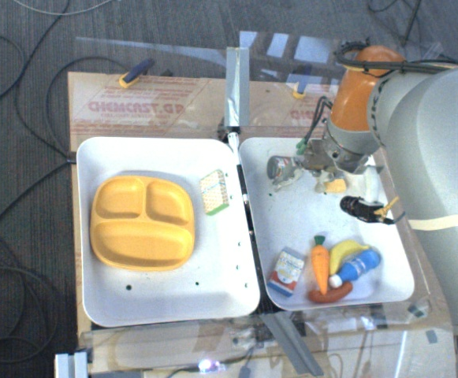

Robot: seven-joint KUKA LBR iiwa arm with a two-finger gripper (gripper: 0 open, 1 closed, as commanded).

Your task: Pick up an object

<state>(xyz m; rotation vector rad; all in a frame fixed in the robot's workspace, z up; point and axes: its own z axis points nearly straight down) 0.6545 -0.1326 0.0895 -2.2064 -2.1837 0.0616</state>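
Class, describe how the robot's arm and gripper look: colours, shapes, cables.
The arm is bulky, rounded and light grey, with a glossy orange band above the wrist. A thin dark cable runs down beside it to the small metallic gripper.

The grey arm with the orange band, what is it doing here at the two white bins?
The grey arm with the orange band reaches into the right white bin, with its gripper low at the far end beside a small silver can. The orange toy carrot, yellow banana, blue-and-white bottle and small carton lie at the near end. The left white bin holds a yellow divided tray and a small card.
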